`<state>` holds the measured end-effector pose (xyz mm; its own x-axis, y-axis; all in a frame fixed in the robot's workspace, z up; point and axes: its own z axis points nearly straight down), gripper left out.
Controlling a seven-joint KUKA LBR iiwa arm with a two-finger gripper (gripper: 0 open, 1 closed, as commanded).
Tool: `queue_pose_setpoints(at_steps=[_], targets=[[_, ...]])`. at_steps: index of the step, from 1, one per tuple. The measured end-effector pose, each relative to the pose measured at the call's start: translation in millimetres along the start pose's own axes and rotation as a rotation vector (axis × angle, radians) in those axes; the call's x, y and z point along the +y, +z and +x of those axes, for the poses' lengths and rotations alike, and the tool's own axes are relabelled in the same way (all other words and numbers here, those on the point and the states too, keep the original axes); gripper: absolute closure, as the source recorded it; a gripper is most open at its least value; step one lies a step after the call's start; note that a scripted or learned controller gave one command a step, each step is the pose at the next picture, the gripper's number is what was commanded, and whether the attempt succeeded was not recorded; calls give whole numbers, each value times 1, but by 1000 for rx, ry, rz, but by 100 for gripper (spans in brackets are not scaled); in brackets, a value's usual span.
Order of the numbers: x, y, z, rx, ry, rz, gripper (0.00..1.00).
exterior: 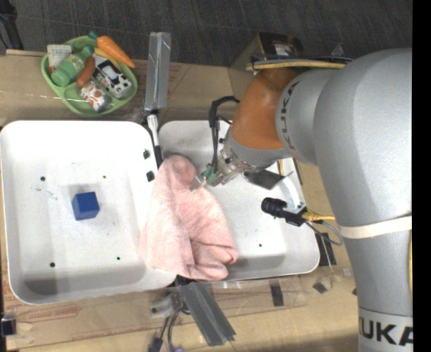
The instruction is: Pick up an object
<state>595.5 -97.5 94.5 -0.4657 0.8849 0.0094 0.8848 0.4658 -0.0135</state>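
Observation:
A pink towel lies crumpled over the wall between the two bins, most of it in the right bin. My gripper is low in the right bin, at the towel's upper right edge and touching or nearly touching the cloth. A blue cube sits alone in the left bin, far from the gripper.
A green bowl of toy food stands on the bench beyond the left bin's far corner. The arm's big grey body covers the right bin's right side. A grey bar stands at the back between the bins.

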Motion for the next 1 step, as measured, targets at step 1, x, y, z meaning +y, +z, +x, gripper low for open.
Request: queue_pose_setpoints(at_steps=[1], targets=[[54, -95, 44, -6, 169, -9, 100]])
